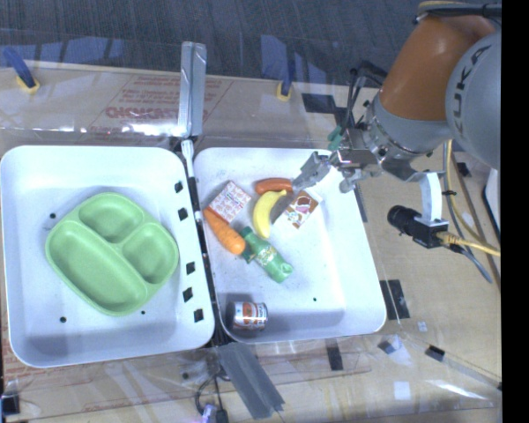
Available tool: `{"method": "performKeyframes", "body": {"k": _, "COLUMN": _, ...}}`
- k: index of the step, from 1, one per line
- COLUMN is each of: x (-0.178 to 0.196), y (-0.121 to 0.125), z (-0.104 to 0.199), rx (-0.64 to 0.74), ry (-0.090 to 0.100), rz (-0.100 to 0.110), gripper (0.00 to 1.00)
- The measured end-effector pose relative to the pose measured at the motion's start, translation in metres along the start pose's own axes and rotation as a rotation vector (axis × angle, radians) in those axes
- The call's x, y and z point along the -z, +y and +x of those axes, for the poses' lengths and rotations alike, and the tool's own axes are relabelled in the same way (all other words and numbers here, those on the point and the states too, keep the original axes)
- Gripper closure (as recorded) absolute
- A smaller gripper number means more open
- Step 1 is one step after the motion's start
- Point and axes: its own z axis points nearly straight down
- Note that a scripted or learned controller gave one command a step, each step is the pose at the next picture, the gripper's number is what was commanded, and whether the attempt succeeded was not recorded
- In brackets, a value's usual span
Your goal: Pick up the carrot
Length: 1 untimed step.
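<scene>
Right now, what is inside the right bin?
The right bin holds a carrot, banana, sausage, green bottle, can and two small packets. The pincer covers part of one packet.

We are seeing a grey arm (476, 69) wearing a broad orange band (423, 64) above its wrist, with dark lettering running along the grey casing. Thin black cables are looping beside the metal gripper (322, 173) assembly.
</scene>
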Motion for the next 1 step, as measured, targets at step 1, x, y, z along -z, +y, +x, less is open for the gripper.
{"method": "performKeyframes", "body": {"k": 1, "x": -0.0872, "y": -0.0185, "z": 0.0486, "rx": 0.293, "ry": 0.0, "rz": 0.0, "gripper": 0.0}}
